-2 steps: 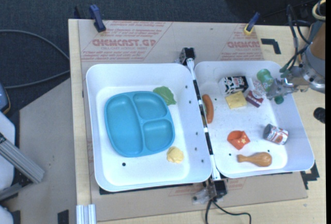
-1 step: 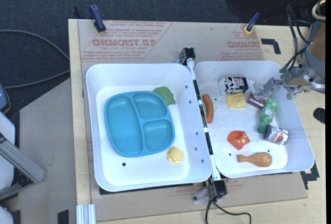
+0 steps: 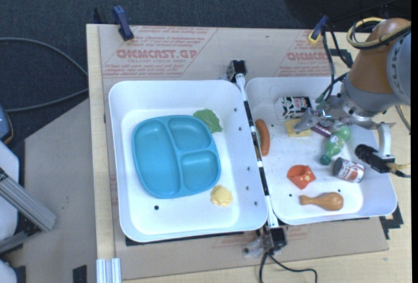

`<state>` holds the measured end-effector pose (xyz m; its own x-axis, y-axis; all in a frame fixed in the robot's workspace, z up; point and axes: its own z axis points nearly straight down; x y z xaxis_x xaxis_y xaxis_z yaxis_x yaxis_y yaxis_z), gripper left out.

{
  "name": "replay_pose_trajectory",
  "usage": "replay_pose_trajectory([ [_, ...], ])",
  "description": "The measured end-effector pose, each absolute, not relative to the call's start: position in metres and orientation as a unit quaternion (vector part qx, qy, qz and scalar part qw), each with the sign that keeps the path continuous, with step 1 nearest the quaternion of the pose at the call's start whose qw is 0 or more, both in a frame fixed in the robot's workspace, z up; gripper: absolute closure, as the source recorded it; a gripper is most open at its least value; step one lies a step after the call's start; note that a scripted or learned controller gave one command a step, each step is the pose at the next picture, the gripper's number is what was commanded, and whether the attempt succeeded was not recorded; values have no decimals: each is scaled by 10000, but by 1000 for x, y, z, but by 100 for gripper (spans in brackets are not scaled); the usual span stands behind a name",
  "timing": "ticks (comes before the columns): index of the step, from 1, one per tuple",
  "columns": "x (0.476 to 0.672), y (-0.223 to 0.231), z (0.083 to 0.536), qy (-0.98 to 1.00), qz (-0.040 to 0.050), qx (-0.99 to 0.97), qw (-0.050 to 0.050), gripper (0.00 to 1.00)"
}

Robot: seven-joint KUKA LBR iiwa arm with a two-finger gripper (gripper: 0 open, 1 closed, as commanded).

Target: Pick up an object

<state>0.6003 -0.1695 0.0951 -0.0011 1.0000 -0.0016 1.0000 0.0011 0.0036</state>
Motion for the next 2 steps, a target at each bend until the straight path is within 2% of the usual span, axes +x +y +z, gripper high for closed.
replay_pose_trajectory([
  [1, 650, -132, 88, 7080, -144, 7060, -75, 0],
  [2, 637, -99, 89, 7074, -16, 7068, 32, 0],
])
